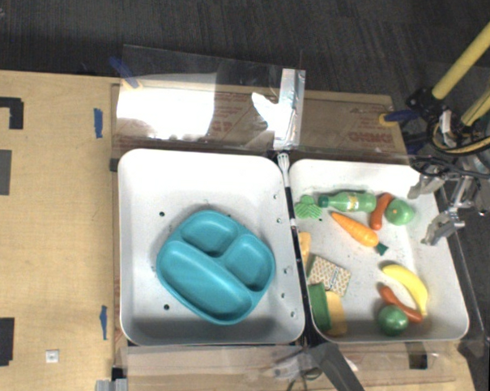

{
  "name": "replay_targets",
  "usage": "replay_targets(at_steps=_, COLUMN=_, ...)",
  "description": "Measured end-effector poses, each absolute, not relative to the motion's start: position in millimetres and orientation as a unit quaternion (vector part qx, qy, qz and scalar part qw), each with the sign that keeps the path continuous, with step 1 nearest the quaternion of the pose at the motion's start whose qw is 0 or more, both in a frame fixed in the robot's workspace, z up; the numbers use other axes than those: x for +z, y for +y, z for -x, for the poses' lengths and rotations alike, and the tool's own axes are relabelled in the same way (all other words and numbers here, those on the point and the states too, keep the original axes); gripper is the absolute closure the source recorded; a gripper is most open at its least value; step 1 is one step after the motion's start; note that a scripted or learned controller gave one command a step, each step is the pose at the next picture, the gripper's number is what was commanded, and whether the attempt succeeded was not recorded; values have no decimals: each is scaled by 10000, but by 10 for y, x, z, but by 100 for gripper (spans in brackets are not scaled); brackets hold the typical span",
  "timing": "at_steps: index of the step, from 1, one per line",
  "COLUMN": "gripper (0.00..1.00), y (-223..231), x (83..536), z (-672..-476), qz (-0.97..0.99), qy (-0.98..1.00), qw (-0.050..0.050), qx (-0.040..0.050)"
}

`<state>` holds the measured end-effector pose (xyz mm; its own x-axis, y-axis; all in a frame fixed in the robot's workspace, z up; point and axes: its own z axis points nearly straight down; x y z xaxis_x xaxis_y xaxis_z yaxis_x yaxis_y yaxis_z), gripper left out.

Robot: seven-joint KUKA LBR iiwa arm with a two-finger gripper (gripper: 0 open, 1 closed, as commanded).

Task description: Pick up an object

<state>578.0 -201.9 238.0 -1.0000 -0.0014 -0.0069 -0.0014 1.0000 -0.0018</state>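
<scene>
Wooden counter [48, 247] — crowded right bin [456, 277]; we cannot tell the jaws' state, and tightly packed toys risk a slipped grab.

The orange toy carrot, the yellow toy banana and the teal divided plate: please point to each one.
orange toy carrot [356, 228], camera view, middle of body
yellow toy banana [407, 281], camera view, middle of curve
teal divided plate [195, 271], camera view, large compartment

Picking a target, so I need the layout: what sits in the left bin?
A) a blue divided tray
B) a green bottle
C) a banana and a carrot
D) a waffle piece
A: the blue tray lies alone in the left bin, while the banana, carrot, bottle and waffle piece all lie in the right bin.
</scene>
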Motion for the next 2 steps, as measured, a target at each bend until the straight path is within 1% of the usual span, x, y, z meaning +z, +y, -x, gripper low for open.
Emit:
replay_targets(at_steps=1, gripper=0, y=-1965, x=1082, z=-5997, qz=-95, qy=9999, qw=127, qx=-26)
replay_targets(at_steps=2, gripper=0, y=-1599, x=891, z=-6232, qz=229, qy=9997, qw=27, qx=-10)
